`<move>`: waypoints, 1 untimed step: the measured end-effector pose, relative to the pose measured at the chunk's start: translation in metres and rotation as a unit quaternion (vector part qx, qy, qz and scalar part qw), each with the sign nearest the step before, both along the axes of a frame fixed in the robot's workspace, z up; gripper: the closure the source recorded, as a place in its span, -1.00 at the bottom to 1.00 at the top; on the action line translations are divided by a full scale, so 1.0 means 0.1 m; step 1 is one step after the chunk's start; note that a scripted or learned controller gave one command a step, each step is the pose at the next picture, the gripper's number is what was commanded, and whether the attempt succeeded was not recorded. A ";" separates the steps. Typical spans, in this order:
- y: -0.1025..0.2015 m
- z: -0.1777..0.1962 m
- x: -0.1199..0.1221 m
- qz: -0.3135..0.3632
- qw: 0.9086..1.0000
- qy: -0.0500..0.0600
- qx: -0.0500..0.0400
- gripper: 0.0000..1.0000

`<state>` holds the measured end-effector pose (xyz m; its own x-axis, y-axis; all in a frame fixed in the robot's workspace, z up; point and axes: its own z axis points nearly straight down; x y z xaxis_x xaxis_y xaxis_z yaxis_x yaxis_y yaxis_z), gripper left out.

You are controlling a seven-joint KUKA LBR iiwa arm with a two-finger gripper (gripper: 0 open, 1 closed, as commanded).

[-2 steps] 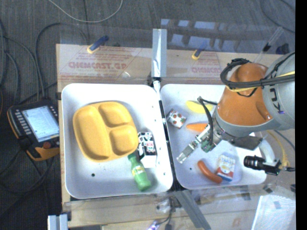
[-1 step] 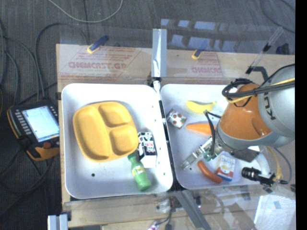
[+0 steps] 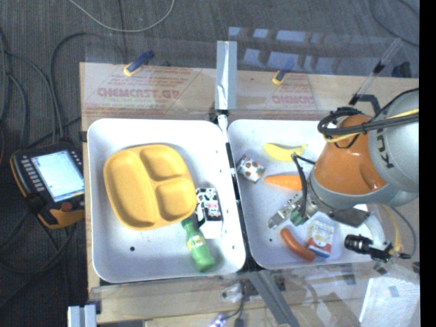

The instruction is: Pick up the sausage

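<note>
Arm [image 3: 368,162], grey with orange band, fills the frame's right, over the right bin [image 3: 255,251]. Its jaws [image 3: 289,213] hang slightly parted, gripping nothing, just above one sausage [image 3: 297,244] lying near that bin's lower edge beside one small carton [image 3: 320,238]. One carrot [image 3: 283,181], one banana [image 3: 284,151] and one die [image 3: 251,169] occupy the upper part; little free floor remains between them.

Robotics lab: teach pendant [image 3: 51,179], loose cables [image 3: 102,19], bench w/ bins [image 3: 163,268]
</note>
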<state>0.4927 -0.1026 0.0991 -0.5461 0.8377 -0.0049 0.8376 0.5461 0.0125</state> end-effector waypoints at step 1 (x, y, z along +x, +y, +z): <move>0.00 0.00 0.00 0.000 1.000 0.000 0.000 -1.00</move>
<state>0.4926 -0.1026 0.0991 -0.5462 0.8376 -0.0047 0.8376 0.5462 0.0122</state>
